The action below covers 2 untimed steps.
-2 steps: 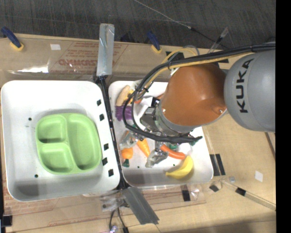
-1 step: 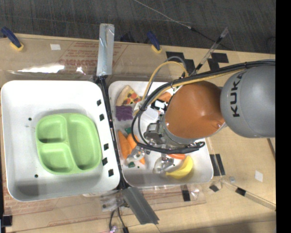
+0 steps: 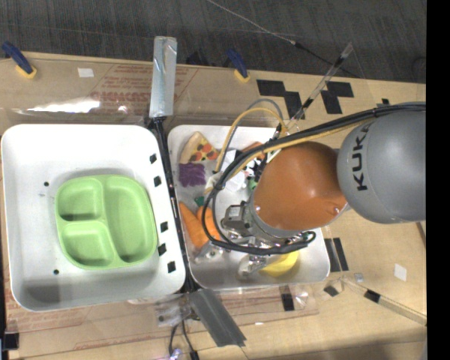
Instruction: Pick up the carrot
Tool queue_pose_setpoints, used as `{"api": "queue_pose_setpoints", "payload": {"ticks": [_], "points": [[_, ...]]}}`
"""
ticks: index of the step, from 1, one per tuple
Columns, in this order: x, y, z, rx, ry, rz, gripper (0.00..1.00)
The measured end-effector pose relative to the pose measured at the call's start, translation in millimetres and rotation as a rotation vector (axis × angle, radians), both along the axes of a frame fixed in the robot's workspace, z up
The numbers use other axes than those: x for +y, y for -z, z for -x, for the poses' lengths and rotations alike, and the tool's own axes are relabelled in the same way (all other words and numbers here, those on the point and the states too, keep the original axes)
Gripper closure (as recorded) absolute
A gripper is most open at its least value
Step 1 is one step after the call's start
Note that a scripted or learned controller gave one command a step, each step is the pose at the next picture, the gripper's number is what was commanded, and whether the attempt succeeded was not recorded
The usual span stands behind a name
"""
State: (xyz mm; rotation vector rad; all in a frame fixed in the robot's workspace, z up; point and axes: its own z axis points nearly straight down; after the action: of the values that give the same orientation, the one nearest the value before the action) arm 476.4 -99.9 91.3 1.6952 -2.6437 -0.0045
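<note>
Camera view, read from the left, has a green divided plate (image 3: 105,221) lying in the left bin (image 3: 22,148), then the carrot (image 3: 194,226) against the left wall of the right bin (image 3: 315,272), with a purple piece (image 3: 192,174) and a pizza slice (image 3: 200,149) above it. Further right, the gripper (image 3: 240,231) sits low beside the carrot under the orange band (image 3: 296,186), its state impossible to tell, and a yellow banana (image 3: 280,264) lies below. Crowding by the wall could probably make a grasp slip or catch a neighbouring toy.
</note>
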Motion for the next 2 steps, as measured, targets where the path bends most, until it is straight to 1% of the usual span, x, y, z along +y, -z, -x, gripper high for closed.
{"api": "queue_pose_setpoints", "payload": {"ticks": [1, 2], "points": [[0, -1, -4, -0.004, -0.440, -0.001, 0.00], [-25, -69, -13, -0.005, -0.252, 0.002, 0.00]]}}
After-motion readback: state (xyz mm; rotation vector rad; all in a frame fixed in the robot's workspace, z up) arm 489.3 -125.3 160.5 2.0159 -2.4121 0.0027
